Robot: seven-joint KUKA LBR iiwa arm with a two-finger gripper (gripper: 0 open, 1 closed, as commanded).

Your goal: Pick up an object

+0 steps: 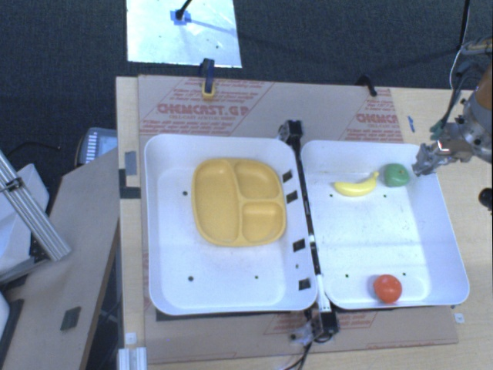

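Yellow divided plate (237,202) lies in the left bin (166,230). The right bin (431,230) contains a yellow banana (356,186), a green round fruit (397,176) just beside its tip, and a red tomato (387,287) near the front edge. The gripper (425,163) hovers at the right bin's far right rim, close to the green fruit; whether it is wide or narrow cannot be told.

The tabletop (254,99) carries two white bins: a left bin (166,230) and a right bin (431,230). There is one yellow tray (237,202), one banana (356,186), one green fruit (396,176) and one tomato (387,287).
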